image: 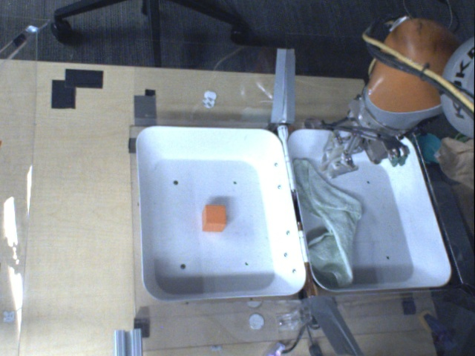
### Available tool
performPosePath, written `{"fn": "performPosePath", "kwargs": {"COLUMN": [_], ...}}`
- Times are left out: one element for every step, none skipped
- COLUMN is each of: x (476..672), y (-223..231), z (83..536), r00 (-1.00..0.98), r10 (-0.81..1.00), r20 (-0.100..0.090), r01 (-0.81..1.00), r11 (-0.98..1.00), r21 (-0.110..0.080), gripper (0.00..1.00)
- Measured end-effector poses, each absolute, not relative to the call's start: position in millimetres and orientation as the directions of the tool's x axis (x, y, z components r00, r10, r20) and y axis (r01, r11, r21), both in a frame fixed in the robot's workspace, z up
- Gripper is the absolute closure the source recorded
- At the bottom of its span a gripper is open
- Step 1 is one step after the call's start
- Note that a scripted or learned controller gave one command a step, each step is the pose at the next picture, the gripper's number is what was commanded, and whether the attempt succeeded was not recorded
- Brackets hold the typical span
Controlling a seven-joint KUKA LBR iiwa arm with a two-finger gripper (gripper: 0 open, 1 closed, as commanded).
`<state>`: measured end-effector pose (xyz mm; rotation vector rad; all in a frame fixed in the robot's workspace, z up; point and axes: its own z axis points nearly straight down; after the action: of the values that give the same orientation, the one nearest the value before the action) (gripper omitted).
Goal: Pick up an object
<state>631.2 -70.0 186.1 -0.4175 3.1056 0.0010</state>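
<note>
While the cloth (330, 221) lies crumpled along the left side of the right bin (423, 243), I judge it soft, light and limp, best pinched at a raised fold near its top. My gripper (343, 156) hangs just above that upper end; whether its jaws are apart or together I cannot tell, blurred against the wrist hardware.

Partial dark lettering, apparently "K" and another letter, on white arm casing (462, 73) at far right, cut off by frame edge, no other legible text
</note>
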Motion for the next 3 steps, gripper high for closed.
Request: {"fn": "performPosePath", "kwargs": {"x": [618.1, 670.7, 670.8], "y": [-80.4, -89.4, -116.0], "z": [186.2, 252.8, 173.5], "r00": [-0.993, -1.0, -0.931], "r10": [-0.12, -0.005, -0.365], "r20": [-0.007, -0.012, -0.01], "r01": [-0.12, -0.005, -0.365], "r11": [0.993, 1.0, 0.931], "r21": [0.0, 0.001, -0.002], "gripper": [1.0, 1.0, 1.0]}}
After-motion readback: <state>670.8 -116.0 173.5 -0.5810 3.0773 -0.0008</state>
